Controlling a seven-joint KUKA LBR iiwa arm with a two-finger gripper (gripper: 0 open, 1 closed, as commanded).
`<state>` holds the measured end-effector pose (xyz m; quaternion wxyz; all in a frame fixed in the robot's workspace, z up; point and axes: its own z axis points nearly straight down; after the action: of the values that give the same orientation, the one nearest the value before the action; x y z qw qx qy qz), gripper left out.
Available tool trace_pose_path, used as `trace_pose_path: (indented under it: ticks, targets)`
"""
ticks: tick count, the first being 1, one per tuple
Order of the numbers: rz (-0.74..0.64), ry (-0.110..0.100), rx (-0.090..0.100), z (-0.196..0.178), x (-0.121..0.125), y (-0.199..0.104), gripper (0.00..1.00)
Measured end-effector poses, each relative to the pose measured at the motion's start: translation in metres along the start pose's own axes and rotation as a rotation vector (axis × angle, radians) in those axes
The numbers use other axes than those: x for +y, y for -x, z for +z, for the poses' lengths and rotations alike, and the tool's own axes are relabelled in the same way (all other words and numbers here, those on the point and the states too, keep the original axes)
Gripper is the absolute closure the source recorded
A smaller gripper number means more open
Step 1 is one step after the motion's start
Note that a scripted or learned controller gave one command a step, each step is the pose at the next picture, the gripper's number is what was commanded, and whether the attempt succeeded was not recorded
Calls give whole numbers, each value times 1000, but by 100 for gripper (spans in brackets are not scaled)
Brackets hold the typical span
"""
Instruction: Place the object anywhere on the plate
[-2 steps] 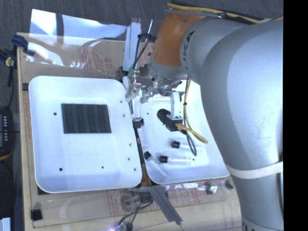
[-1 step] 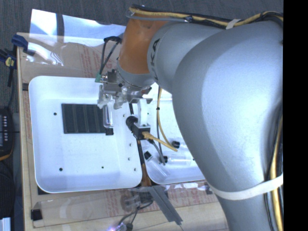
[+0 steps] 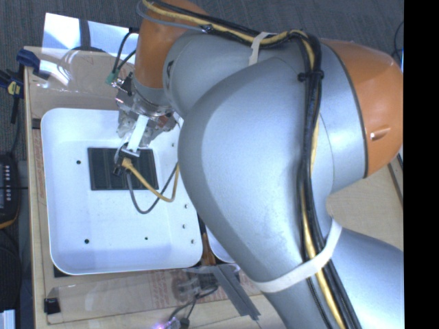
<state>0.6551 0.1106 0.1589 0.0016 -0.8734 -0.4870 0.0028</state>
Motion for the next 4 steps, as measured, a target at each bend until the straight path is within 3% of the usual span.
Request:
trace_pose_path:
  ticks: [1,2,3,4]
  targets:
    - [-277,4,2,-66,-11,-19,100]
    - [185,3,3,-162,-18,-28,100]
    - [335,1,-3,-28,-64,-51,100]
    - [337,2,-1,-29,-63,-51,0]
